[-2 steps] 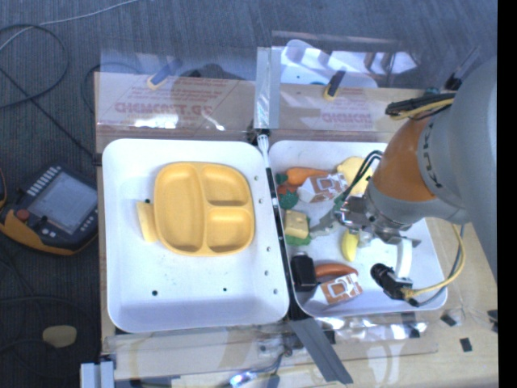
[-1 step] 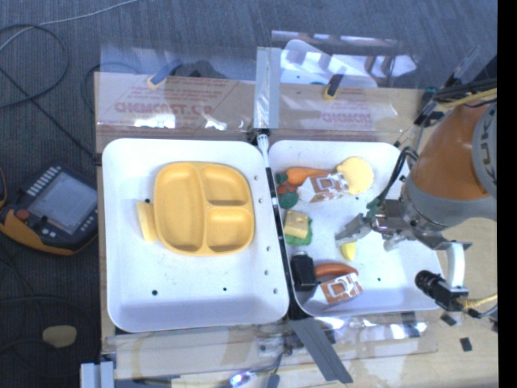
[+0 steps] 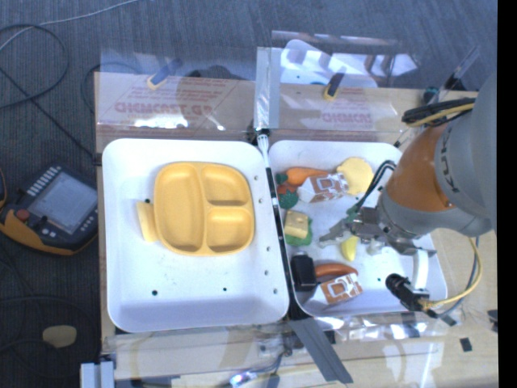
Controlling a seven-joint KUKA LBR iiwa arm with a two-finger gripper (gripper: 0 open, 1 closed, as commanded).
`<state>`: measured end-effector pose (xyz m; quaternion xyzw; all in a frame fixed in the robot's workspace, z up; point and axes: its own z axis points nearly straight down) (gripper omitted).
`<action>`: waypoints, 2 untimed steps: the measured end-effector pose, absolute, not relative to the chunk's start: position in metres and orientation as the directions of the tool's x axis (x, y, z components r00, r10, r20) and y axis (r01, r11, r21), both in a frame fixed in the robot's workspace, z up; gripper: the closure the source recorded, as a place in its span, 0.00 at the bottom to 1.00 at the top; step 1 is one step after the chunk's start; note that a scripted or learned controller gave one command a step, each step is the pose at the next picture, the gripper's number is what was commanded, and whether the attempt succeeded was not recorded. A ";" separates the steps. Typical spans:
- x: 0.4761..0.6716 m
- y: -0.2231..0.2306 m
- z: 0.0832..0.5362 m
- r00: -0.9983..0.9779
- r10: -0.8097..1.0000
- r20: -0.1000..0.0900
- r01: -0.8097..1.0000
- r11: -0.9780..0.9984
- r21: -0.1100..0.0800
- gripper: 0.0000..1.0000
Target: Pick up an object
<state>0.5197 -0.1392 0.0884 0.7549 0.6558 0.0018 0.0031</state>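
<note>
My gripper (image 3: 346,231) hangs low over the middle of the right bin (image 3: 420,285), with the grey arm and its orange band (image 3: 416,180) coming in from the right. A small yellow piece (image 3: 349,250) lies just under the gripper; I cannot tell whether they touch. Around it lie an orange carrot (image 3: 300,175), a brown and white carton (image 3: 326,187), a pale yellow round piece (image 3: 355,170), a yellow-green block (image 3: 296,226), a black piece (image 3: 303,272), an orange sausage-like piece (image 3: 331,270) and a second carton (image 3: 341,289).
The left bin (image 3: 129,289) holds a yellow divided plate (image 3: 202,207). A black cable with a yellow lead (image 3: 420,297) runs along the right bin's near right corner. A hand-held control unit (image 3: 50,208) lies on the floor at far left.
</note>
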 end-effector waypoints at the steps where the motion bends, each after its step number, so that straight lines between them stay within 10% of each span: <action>1: 0.521 -0.139 0.096 0.140 0.990 0.000 0.990 -0.140 0.007 1.00; 2: 0.581 -0.069 0.181 0.167 0.986 -0.004 0.986 -0.167 -0.006 1.00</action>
